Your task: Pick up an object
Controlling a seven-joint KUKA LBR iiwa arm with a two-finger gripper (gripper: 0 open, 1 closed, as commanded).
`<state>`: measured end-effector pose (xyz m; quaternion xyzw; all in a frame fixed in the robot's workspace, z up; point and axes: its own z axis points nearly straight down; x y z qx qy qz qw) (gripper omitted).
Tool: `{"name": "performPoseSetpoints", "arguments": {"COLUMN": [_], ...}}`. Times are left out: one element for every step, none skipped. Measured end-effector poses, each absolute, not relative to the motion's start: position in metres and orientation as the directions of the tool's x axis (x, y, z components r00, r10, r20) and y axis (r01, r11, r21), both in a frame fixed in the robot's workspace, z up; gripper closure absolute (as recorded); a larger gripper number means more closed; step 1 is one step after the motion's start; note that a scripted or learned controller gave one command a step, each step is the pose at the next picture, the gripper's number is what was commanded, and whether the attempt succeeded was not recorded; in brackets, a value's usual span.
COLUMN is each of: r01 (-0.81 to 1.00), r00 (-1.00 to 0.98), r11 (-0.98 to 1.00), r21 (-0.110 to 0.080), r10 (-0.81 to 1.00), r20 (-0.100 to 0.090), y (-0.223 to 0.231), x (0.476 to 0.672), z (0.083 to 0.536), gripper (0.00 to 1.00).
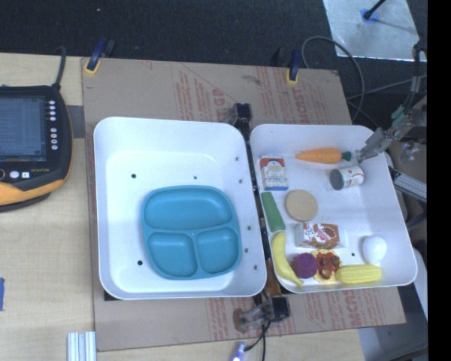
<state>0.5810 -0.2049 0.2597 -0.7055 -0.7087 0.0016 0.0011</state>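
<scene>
- Grey gripper (374,143) is hanging at the right bin's (387,201) far right edge — beside the carrot (319,156); its jaw state is unclear.
- Carrot, can (346,177), banana (281,258) and egg (373,249) are lying in that bin.
- Blue tray (190,232) is sitting in the left bin (120,149).

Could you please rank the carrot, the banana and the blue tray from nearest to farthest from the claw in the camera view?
Measured from the claw:
1. Carrot, just to its left at the right bin's back.
2. Banana, at the right bin's front left.
3. Blue tray, in the left bin.
</scene>
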Motion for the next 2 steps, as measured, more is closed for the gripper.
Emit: {"name": "performPoseSetpoints", "arguments": {"r01": [1.000,1.000], "r00": [-0.008,-0.005], "r11": [0.008,0.005], "r21": [-0.007,0.016], "r10": [1.000,1.000], "r20": [0.000,-0.010], "y": [-0.202,-0.212], "x": [0.617,0.628], "z": [0.142,0.116], "gripper": [0.00,0.00]}}
